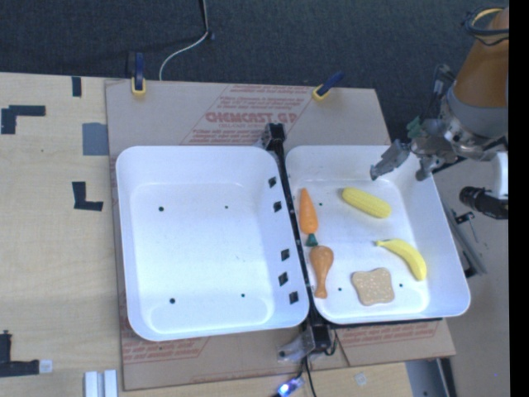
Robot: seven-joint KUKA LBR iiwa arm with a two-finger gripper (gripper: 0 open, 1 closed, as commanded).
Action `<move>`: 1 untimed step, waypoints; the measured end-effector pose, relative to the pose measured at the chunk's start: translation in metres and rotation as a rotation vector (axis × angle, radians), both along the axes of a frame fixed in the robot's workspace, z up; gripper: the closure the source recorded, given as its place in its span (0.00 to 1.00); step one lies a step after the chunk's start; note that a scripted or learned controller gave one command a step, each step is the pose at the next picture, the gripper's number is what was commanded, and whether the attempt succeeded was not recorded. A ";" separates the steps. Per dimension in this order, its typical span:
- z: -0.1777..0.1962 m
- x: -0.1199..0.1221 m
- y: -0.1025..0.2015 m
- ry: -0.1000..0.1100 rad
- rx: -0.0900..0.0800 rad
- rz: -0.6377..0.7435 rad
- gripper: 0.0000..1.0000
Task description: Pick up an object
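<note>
Yellow plastic corn cob (pixel 366 203) is lying slantwise just below-left of our empty, spread two-finger gripper (pixel 404 165), which we are hovering over the right white bin (pixel 438 222).

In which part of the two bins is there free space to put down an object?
The left bin has a bare floor throughout. In the right bin, a patch lies free between the carrot, corn and banana; the near side, with drumstick and bread, is crowded.
</note>
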State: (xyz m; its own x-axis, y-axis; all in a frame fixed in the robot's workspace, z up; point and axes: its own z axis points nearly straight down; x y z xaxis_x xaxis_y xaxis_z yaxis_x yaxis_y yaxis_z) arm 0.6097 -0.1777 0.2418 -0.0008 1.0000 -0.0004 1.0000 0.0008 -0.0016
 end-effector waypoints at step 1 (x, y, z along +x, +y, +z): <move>-0.089 0.060 0.032 -0.001 0.000 0.004 0.00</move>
State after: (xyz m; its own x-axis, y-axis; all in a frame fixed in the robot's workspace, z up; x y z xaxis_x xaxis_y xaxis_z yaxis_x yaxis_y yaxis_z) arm 0.6698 -0.1454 0.1525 -0.0052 1.0000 -0.0008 1.0000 0.0052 -0.0004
